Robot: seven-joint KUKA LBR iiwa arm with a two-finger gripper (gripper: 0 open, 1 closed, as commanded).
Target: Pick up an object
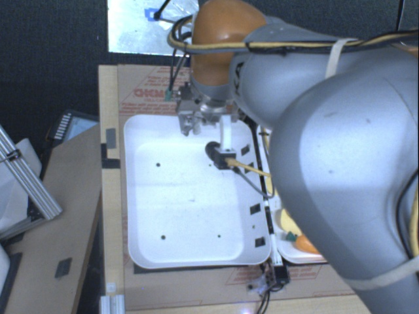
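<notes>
pincer (188, 122) over left bin's (141, 195) far edge, grip unreadable; orange thing (305, 243) sits well apart to its near-right, in right bin (302, 258).

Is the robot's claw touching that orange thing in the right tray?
Apart. The camera view shows the gripper over the far end of the left bin; the orange object lies in the near corner of the right bin.

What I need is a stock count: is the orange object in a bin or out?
In: the orange object lies inside the right bin, near its front rim, half hidden.
</notes>
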